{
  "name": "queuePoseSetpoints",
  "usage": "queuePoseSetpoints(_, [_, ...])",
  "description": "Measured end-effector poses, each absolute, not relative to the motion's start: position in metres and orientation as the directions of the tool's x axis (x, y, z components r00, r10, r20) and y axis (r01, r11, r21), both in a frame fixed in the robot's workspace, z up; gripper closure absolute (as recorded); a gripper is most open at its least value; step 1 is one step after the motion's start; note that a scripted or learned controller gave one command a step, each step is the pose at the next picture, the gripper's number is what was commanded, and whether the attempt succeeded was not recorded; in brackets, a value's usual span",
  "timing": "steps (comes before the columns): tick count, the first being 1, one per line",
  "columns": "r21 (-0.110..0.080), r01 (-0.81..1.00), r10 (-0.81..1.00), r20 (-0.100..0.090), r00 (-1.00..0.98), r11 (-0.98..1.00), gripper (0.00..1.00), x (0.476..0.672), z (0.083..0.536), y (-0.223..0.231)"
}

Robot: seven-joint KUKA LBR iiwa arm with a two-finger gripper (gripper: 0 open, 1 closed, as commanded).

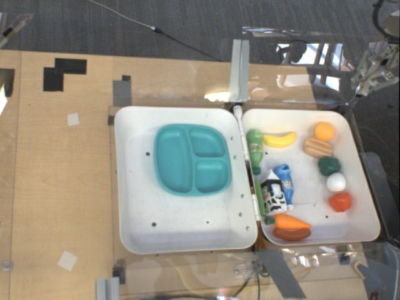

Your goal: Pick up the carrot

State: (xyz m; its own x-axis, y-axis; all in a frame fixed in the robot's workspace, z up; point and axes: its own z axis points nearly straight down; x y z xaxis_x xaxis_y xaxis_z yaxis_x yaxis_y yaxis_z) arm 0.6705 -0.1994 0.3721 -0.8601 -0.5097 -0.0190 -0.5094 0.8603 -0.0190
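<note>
1. A wooden bench (56, 192) takes up the left of the view, with black patches near its far edge and a few pale squares of tape on its surface.
2. The left bin (134, 230) sits on the bench, white and shallow, with rounded corners.
3. A teal plate (191, 159) with three compartments lies flat in the far middle part of that bin.
4. The right bin (362, 227) stands just beside the left one, their inner rims touching along the middle.
5. A green bottle (254, 145) lies along the right bin's left wall, at the far end.
6. A yellow banana (279, 139) rests just beside the bottle, near the far wall.
7. A black-and-white carton (273, 197) and a blue bottle (284, 181) lie together in the middle of the bin.
8. The carrot (291, 225) lies on its side at the near edge of the right bin, just next to the carton, orange above and darker red-brown below.
9. An orange ball (324, 131), a bread roll (318, 147), a dark green lump (329, 165), a white ball (336, 182) and a red tomato (340, 201) run in a line down the bin's right side.
10. The gripper (375, 70) hangs at the far right, beyond the bin's far corner and well apart from the carrot; whether its fingers are apart or together cannot be told.
</note>
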Motion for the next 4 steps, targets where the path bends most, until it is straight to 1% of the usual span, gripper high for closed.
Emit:
queuePoseSetpoints(1, [-0.015,-0.768,-0.768,-0.01,-0.64,0.64,1.0,0.67,0.457,-0.205])
queuePoseSetpoints(2, [-0.006,-0.976,-0.976,-0.004,-0.217,0.217,1.0,0.649,0.387,-0.204])
queuePoseSetpoints(4, [-0.027,-0.975,-0.976,-0.012,-0.219,0.219,1.0,0.653,0.414,-0.201])
